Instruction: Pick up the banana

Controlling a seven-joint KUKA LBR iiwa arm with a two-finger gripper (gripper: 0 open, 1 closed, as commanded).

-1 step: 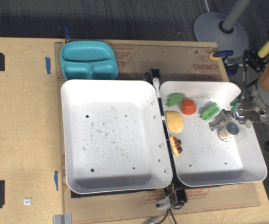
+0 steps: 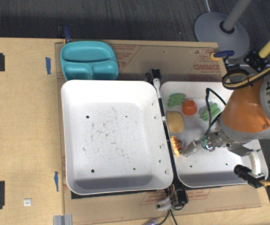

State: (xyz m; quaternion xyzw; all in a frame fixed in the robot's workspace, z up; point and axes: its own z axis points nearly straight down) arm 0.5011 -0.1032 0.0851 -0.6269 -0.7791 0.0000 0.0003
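End effector (image 2: pixel 191 147) low in the right bin (image 2: pixel 219 172), its tip just right of a yellow-and-red object (image 2: pixel 175 145) by the bin's left wall; whether it is spread or pressed together cannot be told. No banana can be identified with certainty. Above lie a tan potato (image 2: pixel 175 122), an orange-red fruit (image 2: pixel 189 108) and two green items (image 2: pixel 176 99) (image 2: pixel 211 111). Left bin (image 2: pixel 111 135) adjoins; teal tray (image 2: pixel 89 60) behind on the counter (image 2: pixel 22 125).

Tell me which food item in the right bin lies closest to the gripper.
The small yellow-orange piece by the bin's left wall, just left of the gripper. The tan round item, orange-red one and green pieces lie farther up.
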